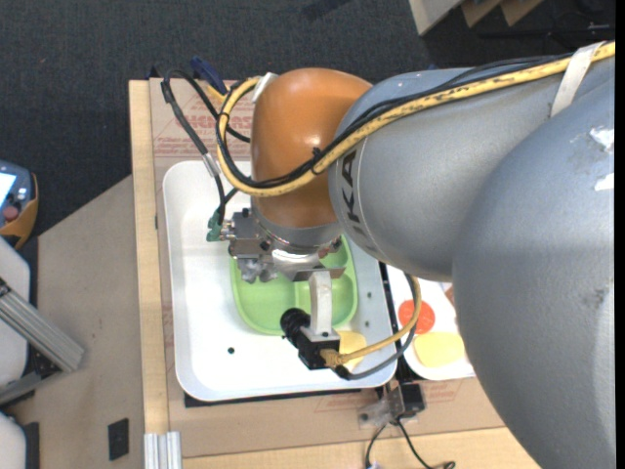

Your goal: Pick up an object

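Grey arm (488, 164), smooth and bulky, reaches in from the right and covers most of the right bin; a glossy orange band (293, 145) sits above the wrist, with yellow and black cables (234, 164) looped over it. Desk (146, 262) is pale brown, cardboard-like, on dark carpet. Left bin (195, 291) is shallow, white, hard plastic with rounded corners, its floor mostly bare at left. Green object (256, 306), light lime, smooth, rounded like a shallow dish or scoop, lies in the middle of the left bin, directly under the wrist; its upper part is hidden by the arm. Pincer (256, 262) sits low over the green object's upper edge, metal parts grey and dull; cannot tell whether it is released or clenched, or whether it touches the green object. Right bin (430, 364) shows a sliver of white rim below the arm, with an orange round piece (415, 314) and a pale yellow piece (441, 348) lying near each other inside.
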Available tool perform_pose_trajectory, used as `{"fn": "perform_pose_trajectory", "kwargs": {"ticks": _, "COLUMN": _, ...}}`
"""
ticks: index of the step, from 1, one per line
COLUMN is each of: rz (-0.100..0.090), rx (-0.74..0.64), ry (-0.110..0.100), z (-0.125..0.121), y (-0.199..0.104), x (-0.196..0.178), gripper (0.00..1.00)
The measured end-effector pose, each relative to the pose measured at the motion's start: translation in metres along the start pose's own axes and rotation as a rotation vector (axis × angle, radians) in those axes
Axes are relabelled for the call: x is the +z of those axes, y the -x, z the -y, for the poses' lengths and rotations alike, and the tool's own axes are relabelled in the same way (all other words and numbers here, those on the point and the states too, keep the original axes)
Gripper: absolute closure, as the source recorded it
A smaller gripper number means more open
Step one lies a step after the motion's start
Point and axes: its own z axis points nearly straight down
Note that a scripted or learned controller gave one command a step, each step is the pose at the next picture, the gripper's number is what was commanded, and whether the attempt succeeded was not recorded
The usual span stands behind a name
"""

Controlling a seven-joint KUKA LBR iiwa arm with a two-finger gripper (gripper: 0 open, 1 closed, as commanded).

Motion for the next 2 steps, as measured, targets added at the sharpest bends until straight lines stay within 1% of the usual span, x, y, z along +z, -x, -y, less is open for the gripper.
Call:
{"fn": "perform_pose_trajectory", "kwargs": {"ticks": 1, "rz": -0.013, "rx": 0.001, "ry": 0.031, "z": 0.010, "y": 0.002, "x": -0.203, "gripper": 1.00}}
{"fn": "perform_pose_trajectory", "kwargs": {"ticks": 2, "rz": -0.006, "rx": 0.002, "ry": 0.018, "z": 0.010, "y": 0.012, "x": -0.230, "gripper": 1.00}}
